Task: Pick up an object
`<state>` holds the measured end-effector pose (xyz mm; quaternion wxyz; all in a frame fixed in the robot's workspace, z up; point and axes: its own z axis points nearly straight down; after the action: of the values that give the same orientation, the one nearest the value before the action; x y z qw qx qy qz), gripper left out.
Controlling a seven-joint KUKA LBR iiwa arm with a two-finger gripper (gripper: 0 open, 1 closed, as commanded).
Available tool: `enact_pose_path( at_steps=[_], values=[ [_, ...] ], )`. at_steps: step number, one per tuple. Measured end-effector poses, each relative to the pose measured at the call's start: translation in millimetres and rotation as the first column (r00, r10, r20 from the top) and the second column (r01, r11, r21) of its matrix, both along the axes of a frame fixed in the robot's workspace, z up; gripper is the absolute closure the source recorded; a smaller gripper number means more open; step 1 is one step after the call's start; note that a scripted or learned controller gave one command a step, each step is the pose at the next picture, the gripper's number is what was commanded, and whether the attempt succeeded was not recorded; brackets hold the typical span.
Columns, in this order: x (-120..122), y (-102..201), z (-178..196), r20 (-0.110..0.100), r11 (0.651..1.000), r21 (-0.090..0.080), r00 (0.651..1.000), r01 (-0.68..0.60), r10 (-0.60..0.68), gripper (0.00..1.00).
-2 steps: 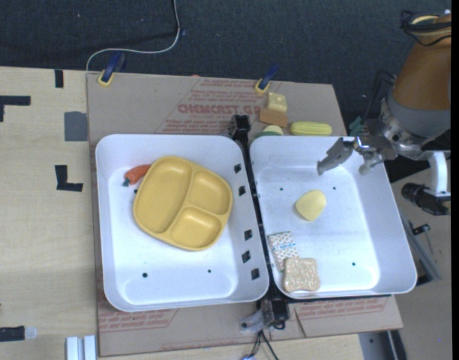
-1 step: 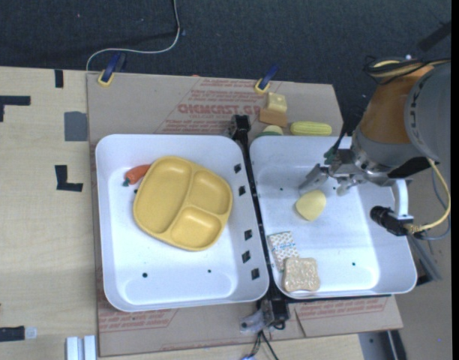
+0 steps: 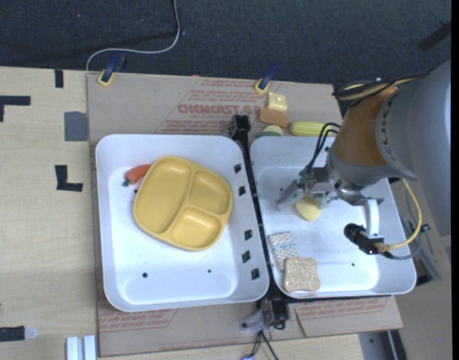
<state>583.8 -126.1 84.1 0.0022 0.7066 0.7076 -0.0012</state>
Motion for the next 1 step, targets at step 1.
enact_pose_path(
  at_steps=[1],
  values=[
    [2.1, -1.2, 13.9, 0.005, 1.0, 0.001, 1.0, 0.001, -0.001, 1.0]
  ],
)
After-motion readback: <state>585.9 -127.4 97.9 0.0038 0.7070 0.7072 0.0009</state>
